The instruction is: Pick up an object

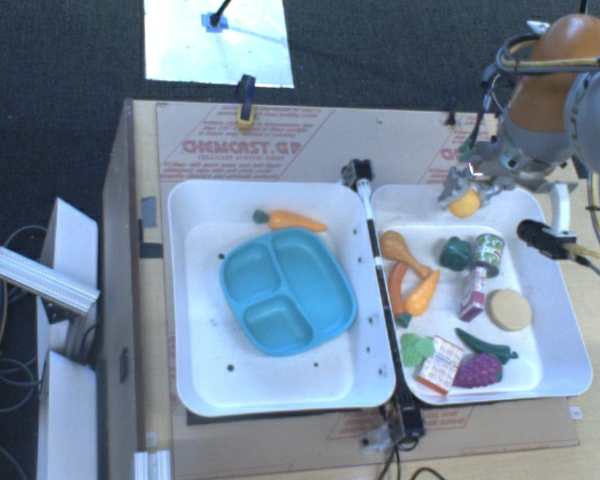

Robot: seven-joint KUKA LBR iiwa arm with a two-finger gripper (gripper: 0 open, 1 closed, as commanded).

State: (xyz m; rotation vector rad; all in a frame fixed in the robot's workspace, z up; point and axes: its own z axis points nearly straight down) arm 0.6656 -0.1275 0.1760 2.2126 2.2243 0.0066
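**Over the right bin's far corner: gripper on a small yellow piece**

At the far end of the right bin (565,313) you see the gripper (467,190) hanging below the grey arm (592,118) and its orange band (565,63). Its metal fingers reach down around a small yellow fruit-like piece (465,205), which shows at their tips. The fingers look closed on its upper part, though the contact is small and partly hidden from you, so treat the grasp as likely rather than sure. You cannot tell whether the piece is clear of the bin floor or resting on it.

Just nearer you in that bin lie a green cup-like toy (456,254) and a small can (487,252), then a pink carton (473,294) and a round biscuit (509,310). Toward the divider sit a drumstick (404,252) and an orange carrot-shaped piece (421,292). At the near end are a green leafy piece (416,348), a red-and-white packet (441,364), purple grapes (477,370) and a dark green pepper (485,345).

Across the divider, the left bin (205,368) holds a blue divided plate (287,290) with a carrot (291,221) beside its far rim.

By my reading, the reach and the close are done. What is left is the lift: until the yellow piece rises plainly off the bin with the fingers, you should not count the pick as made.
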